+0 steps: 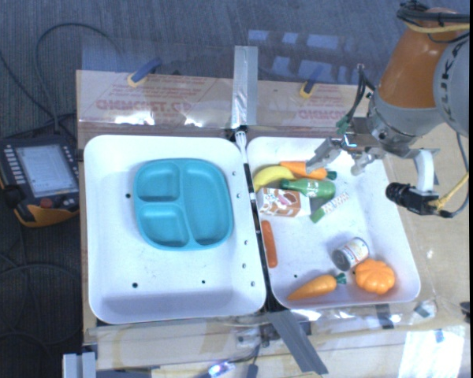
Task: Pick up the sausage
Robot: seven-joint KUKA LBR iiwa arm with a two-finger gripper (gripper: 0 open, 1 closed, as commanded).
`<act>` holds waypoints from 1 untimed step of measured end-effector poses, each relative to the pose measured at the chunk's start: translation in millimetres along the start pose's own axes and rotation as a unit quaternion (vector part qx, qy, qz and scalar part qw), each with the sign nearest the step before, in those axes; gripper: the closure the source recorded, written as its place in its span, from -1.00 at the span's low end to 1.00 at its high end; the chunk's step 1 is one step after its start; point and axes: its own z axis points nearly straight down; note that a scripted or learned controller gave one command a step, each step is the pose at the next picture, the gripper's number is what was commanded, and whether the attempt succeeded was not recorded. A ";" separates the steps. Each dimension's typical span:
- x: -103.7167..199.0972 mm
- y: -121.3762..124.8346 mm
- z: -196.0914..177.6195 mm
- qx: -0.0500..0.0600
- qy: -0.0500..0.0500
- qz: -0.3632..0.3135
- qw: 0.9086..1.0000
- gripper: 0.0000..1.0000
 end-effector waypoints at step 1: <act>101.3 -38.9 -65.8 0.000 -0.001 0.087 0.996 -1.00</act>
